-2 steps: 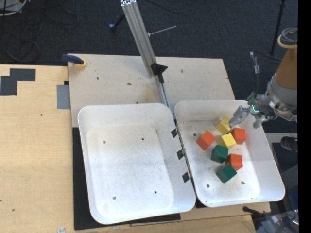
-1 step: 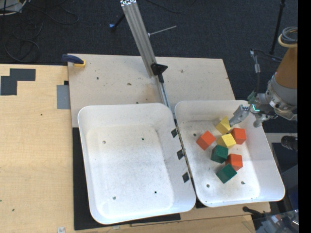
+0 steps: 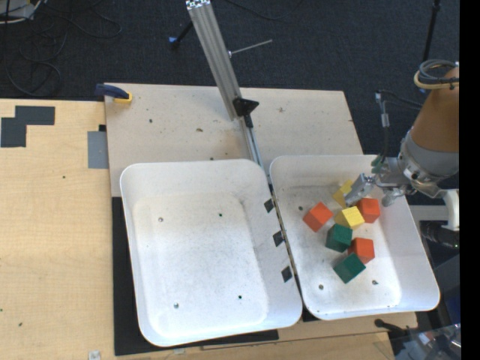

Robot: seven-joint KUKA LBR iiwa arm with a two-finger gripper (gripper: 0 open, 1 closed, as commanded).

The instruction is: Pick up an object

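Note:
Several small blocks lie clustered in the right bin (image 3: pixel 390 298): an orange-red one (image 3: pixel 317 216) at the left, a yellow one (image 3: pixel 350 217) in the middle, another yellow one (image 3: pixel 342 192) farther back, an orange-red one (image 3: pixel 370 209) at the right, two green ones (image 3: pixel 339 237) (image 3: pixel 349 267) and an orange-red one (image 3: pixel 364 248) nearer the front. My gripper (image 3: pixel 373 188) hangs low over the back right of the cluster, right above the rear yellow block and the right orange-red block. Nothing shows between its fingers.
The left bin (image 3: pixel 142 201) sits beside the right one, parted by a ridge with black clips. A slanted aluminium bar (image 3: pixel 218 58) rises behind the bins. A blue-and-yellow clamp (image 3: pixel 114 93) lies at the board's back left corner.

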